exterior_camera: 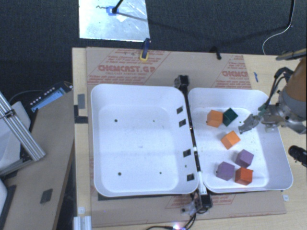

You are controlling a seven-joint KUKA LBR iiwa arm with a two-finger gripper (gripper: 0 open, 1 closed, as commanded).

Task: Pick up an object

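Orange, purple and dark green blocks are what I have to choose from, all lying in the right bin [276, 174]. They look like small cubes with flat matte faces and crisp edges, so none has a long axis to speak of; each sits flat on the bin floor, turned a little differently from the next.

An orange cube [215, 118] sits near the bin's upper left, touching or just beside a dark green cube [230, 116] on its right. A second orange cube [230, 139] lies below them, rotated so a corner points toward me. Lower down I see a purple cube [245, 157], then another purple cube [225, 170] just beside a red-orange cube [244, 176] near the front wall.

The gripper [248, 125] reaches in from the right, hanging over the bin just right of the green cube, and nothing sits between its fingers. I cannot tell from this view whether they are spread or closed.

Both bins are smooth, glossy white plastic with rounded corners. The left bin [103, 99] stands alongside, joined at a dark hinge strip [188, 128]. Under them lies a printed brown cardboard sheet [124, 66].
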